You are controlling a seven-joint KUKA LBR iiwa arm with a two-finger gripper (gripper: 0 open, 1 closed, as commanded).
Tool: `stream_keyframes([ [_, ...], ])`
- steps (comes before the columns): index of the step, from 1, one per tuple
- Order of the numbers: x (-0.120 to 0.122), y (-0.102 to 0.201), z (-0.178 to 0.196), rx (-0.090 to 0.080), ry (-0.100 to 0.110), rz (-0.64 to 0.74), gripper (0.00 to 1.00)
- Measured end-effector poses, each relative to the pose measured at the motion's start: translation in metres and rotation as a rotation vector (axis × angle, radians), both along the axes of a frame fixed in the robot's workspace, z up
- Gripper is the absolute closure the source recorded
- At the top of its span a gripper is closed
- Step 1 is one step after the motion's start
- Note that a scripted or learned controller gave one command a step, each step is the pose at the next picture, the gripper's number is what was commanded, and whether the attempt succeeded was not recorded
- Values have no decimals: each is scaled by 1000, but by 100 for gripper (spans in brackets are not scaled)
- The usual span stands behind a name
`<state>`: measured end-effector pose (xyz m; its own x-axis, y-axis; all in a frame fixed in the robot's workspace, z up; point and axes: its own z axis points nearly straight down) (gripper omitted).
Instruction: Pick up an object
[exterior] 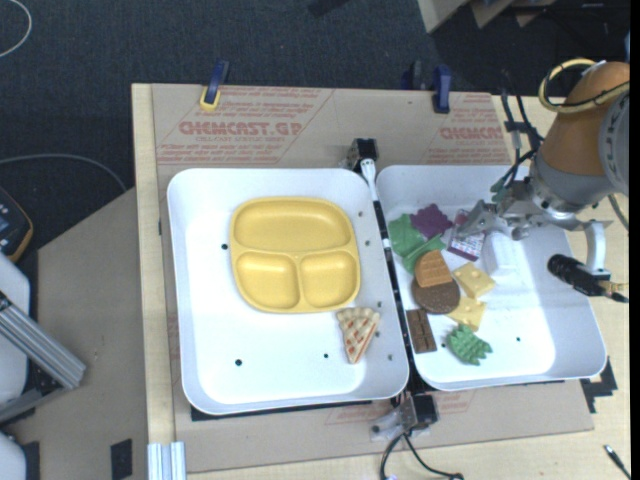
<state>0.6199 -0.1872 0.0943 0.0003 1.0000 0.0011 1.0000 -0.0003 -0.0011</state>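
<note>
The right bin holds a cluster of toy foods: a green leaf, a purple bunch, a tan slice on a brown round cookie, yellow cheese pieces, a green spiky piece, a brown bar and a small purple-and-white packet. My gripper hangs low over the bin's upper middle, right above the packet and just right of the purple bunch. Nothing is visibly lifted.
The left bin carries a yellow divided tray and a waffle-like wedge near its right wall. The arm's grey body and orange band cover the right bin's upper right corner. Blue clamps sit at the board's far edge.
</note>
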Motion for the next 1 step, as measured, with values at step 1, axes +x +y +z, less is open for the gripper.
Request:
stream_keyframes([
  [1, 3, 0, -4, 0, -4, 1, 0],
])
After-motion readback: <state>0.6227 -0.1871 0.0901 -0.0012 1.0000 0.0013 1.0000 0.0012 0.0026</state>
